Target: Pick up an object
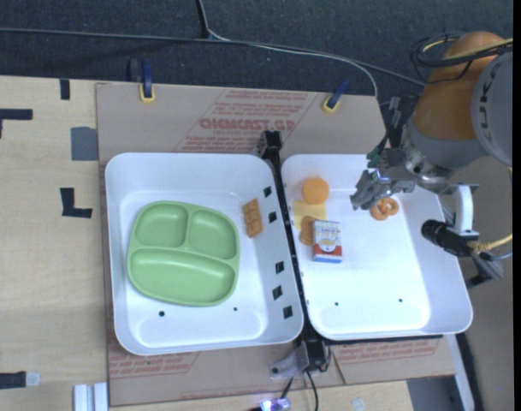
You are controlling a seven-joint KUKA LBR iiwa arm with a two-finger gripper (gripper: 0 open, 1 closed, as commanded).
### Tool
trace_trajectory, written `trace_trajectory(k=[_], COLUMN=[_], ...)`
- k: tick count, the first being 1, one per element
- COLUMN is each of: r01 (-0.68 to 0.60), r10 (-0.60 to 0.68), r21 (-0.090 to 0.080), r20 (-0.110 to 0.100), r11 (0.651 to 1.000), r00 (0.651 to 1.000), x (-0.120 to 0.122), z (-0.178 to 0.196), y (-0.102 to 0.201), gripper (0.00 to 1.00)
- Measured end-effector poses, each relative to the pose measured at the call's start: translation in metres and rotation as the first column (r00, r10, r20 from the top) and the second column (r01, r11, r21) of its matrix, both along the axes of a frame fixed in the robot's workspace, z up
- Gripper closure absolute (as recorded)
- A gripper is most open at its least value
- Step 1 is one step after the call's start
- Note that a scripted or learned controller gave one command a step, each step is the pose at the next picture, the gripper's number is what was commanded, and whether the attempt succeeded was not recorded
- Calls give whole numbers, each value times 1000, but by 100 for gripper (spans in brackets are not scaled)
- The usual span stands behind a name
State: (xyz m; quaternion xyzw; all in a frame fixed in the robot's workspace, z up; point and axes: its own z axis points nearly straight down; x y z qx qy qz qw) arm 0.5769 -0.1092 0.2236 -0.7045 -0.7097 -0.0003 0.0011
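My gripper hangs over the upper right part of the right bin. A small orange ring-shaped piece lies just below and right of its tip, touching or nearly touching it; I cannot make out whether it is gripped. Left of the gripper sits an orange ball. Below the ball are a yellow piece and a small white box with red and blue print.
The left bin holds a green divided plate and a small orange waffle-like piece near its right wall. A black divider runs between the bins. The arm's grey body fills the upper right.
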Motion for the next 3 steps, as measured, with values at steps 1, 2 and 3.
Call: trace_trajectory(k=[1, 2, 3], r01=[1, 1, -1], r10=[-1, -1, 1], r21=[-1, -1, 0], r20=[0, -1, -1], r11=[1000, 1000, 1000], r00=[1000, 1000, 1000], x=[0, 8, 1], z=[8, -1, 1], y=[49, 100, 164], gripper=[100, 100, 100])
